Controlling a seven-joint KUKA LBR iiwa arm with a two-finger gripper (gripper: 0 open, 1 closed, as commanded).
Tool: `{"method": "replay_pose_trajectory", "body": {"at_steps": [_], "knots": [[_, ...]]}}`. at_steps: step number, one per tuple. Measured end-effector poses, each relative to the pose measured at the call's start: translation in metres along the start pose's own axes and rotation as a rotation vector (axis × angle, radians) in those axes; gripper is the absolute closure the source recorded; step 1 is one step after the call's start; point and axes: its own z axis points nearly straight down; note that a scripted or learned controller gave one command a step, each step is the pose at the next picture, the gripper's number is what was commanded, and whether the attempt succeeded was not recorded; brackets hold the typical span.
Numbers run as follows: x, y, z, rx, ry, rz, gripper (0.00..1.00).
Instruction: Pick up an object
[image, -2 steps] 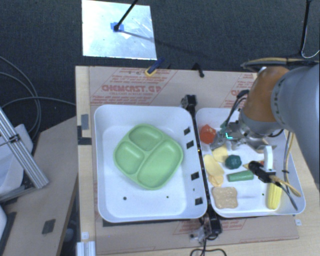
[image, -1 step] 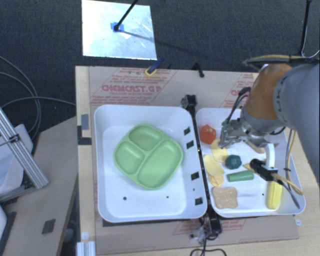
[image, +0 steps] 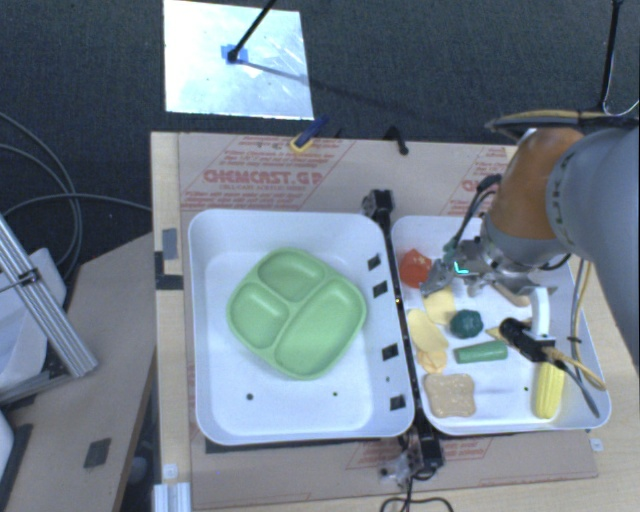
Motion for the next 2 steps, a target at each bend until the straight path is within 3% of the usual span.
{"method": "replay_pose_trajectory", "body": {"at_steps": [1, 2], "knots": [[0.004, -0.026, 0.021, 0.004, 0.0, 0.002, 0.0], [0.003, -0.024, 0.009, -0.001, -0.001, 0.001, 1.0]]}}
